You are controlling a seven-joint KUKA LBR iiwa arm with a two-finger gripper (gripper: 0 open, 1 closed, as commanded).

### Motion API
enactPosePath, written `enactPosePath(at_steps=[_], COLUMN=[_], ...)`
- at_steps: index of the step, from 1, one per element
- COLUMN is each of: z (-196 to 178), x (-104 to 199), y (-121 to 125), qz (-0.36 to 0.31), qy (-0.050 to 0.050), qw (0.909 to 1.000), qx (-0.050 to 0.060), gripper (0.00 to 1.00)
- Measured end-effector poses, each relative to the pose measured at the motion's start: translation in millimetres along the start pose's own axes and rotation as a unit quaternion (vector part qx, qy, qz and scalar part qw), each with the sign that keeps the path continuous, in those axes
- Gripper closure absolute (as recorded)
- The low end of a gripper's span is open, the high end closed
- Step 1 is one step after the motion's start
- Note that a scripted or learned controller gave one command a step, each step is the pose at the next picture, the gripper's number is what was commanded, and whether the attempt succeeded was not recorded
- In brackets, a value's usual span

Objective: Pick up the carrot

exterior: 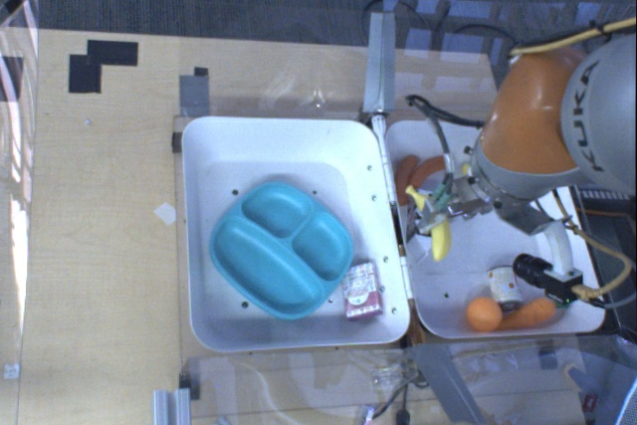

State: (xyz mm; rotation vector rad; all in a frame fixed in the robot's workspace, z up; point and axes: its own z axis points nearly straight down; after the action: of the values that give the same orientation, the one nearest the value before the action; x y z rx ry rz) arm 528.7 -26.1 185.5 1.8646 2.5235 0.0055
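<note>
Presently, item one: the carrot [534,312], short, tapered and matt orange. It lies flat near the front right corner of the right bin [463,269], just beside a round orange fruit [484,315] of nearly the same colour; whether the two touch cannot be told. Item two: a banana [439,242], yellow, curved and smooth-skinned, on the left half of that bin. A reddish-brown rounded thing [416,174] lies further back, too hidden to name. Item three: the arm [537,124], glossy orange and grey, reaching in with its jaws low over the upper end of the banana and well apart from the carrot. Whether the jaws are open or closed cannot be told, and nothing can be made out between them. Item four: the left bin [214,154], hard white plastic with rounded corners. It holds a blue divided plate [284,249] and a small printed packet [362,291] at the plate's edge. Both bins sit on a pale wooden counter [100,214]. The loose scatter looks like stock set out for picking, with the shallow walls probably there to stop things rolling off. The carrot looks untouched, and its slim, round body would likely roll under a careless pinch.
</note>
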Motion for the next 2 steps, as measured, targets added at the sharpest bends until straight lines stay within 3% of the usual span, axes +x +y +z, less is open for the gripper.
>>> enactPosePath(at_steps=[1, 2], z=[1, 25], x=[42, 70], y=[-28, -6], qz=[0.134, 0.185], qy=[0.0, -0.008], qw=[0.9909, 0.9823], qx=[0.002, -0.025], gripper=[1.0, 1.0])
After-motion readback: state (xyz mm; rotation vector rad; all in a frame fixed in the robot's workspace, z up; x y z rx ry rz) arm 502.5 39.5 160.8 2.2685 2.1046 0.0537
